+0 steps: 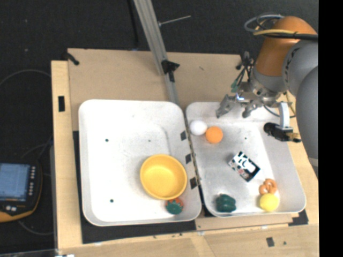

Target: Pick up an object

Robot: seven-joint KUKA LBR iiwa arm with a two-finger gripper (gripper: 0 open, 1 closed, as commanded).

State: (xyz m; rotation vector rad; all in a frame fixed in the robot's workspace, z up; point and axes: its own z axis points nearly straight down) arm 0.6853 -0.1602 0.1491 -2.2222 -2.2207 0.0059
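Gripper (236, 108): fingers spread apart, nothing between them; poised over the right bin's (284, 165) 12 o'clock rim, clear of contents.
Nearest candidates: white ball (198, 127) touching orange ball (214, 135), at 10 o'clock in that bin.
Other candidates: black-and-white block (244, 166) centre; yellow ball (268, 202) at 5 o'clock.
Left bin (107, 143): yellow bowl (163, 176) at 4 o'clock.
Judgement: descent not yet begun.

I see a metal pole (154, 39) slanting over the tan tabletop (118, 74), and a teach pendant (17, 190) lying at far left.
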